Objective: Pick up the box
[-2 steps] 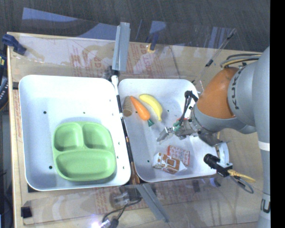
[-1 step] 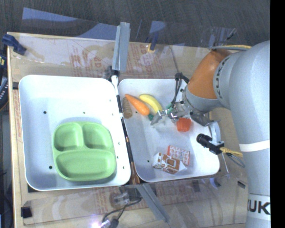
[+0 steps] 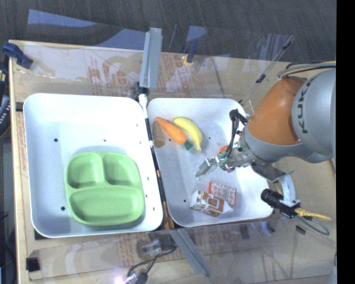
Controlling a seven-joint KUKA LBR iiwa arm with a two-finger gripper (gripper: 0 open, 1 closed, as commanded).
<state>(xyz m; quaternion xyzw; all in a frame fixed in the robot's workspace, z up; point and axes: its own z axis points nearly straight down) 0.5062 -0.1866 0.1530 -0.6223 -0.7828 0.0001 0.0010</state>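
Cardboard lines the bench [image 3: 77, 70] under a clear plastic sheet, and on it you have two shallow white bins side by side. Your left bin [image 3: 41, 117] carries a green divided plate [image 3: 105, 188] of smooth moulded plastic, set toward its near edge. Your right bin [image 3: 222, 108] carries the rest: an orange carrot [image 3: 170, 130] and a yellow banana [image 3: 189, 132] lying touching near its far left corner, and the box [image 3: 213, 197], a small printed carton in white and orange that looks crumpled, lying flat near the near edge of that bin.

Your gripper [image 3: 205, 167] hangs over the middle of the right bin, between the banana and the box, with the grey arm [image 3: 310, 120] and its orange band coming in over the bin's right rim. The jaws stand apart at a narrow spread with nothing between them. I judge the grasp not yet made. Soft, dented card gives under a pinch, so a grip across the box's flatter sides looks safest to you.
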